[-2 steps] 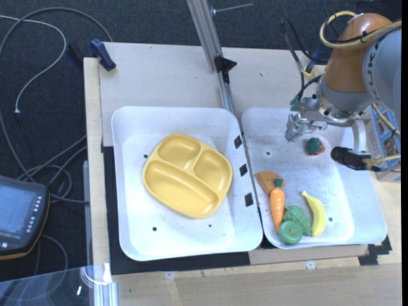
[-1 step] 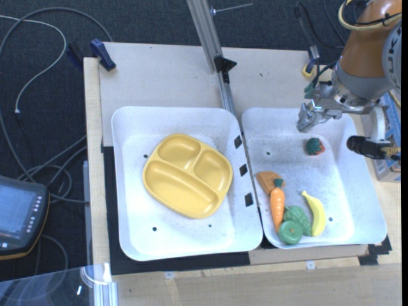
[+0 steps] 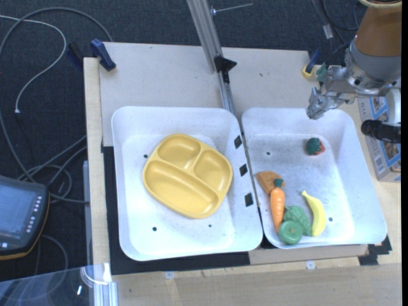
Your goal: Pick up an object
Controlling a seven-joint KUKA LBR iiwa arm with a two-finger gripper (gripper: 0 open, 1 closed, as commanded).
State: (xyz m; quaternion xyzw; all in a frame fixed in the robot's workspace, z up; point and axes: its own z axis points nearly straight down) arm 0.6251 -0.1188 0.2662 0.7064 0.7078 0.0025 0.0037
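Above the right bin's far rim: gripper (image 3: 317, 109) hangs from the arm (image 3: 376, 37); finger spacing cannot be told; nothing seen held.
Nearest object: small green-and-orange toy (image 3: 313, 146) — near the gripper, apart from the other items.
Handling: likely light, stiff plastic, rounded, may slip; grasp across its middle.
Other candidates: banana (image 3: 315, 212), carrot (image 3: 277, 206), green vegetable (image 3: 293, 225) — clustered at the near edge.
Left bin: yellow divided plate (image 3: 187, 175).
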